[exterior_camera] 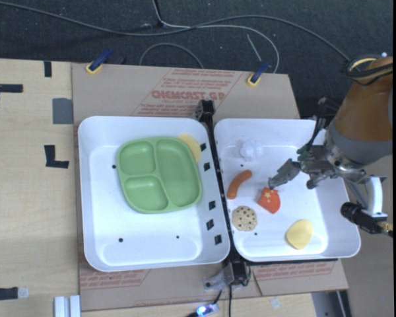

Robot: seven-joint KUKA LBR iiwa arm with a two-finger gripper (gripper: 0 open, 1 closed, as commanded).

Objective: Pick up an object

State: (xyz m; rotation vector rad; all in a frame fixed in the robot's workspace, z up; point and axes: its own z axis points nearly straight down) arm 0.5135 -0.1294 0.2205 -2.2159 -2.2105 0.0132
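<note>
Camera view has the tool (274,181) hanging over the right white plastic bin (330,246), its dark tip just above the small red strawberry-shaped toy (269,201). We honestly can't tell whether the tool is released or clenched, and nothing is visibly gripped.

We reckon the strawberry is the target, sitting mid-bin. Main risk: it's small and rounded, so an off-centre descent could squirt it sideways. The orange sausage-shaped toy (238,183) lies near at 10 o'clock from it, and the round speckled cookie toy (244,218) at 8 o'clock, so either could get bumped. The pale yellow lemon-like lump (299,234) at 4 o'clock is further off.

Over at 9 o'clock, the left white bin (92,177) holds a green divided plastic plate (160,175), well out of the way.
</note>
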